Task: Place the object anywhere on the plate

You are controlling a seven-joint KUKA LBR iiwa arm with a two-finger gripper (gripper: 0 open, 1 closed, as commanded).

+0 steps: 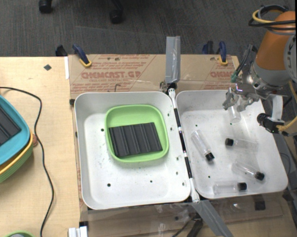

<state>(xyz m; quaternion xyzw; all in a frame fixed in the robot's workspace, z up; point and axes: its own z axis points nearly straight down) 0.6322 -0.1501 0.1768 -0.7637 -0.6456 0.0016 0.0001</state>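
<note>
Sitting in the left bin point(91, 156), the green plate point(137, 133) is carrying a dark ribbed insert point(135, 139) that is covering most of its floor. Right of the plate, across the divider point(181, 138) where the two bins are meeting, the right bin point(267, 184) is holding several clear tubes with black caps. One tube point(202, 145) is lying nearest the plate, just past the divider, tilted with its cap pointing away from the plate's far edge. Another point(239, 143) is resting further right, a third point(247, 171) is lying beyond that toward the bin's near right corner, and a fourth point(229, 188) is lying along the near wall. Being transparent, their bodies are fading into the white floor, so their outlines are hard to trace.

The gripper point(234, 110) is hanging over the right bin's far right part, well apart from the plate, and whether its fingers are apart or together is something I cannot tell, since they are small and blurring against the bin.

Left of the plate, off the bins, a blue tray point(20, 144) is being cut off by the edge, with a black cable point(42, 143) looping beside it. Behind the plate, a cardboard sheet point(117, 73) is lying under blue clamps point(81, 54).
</note>
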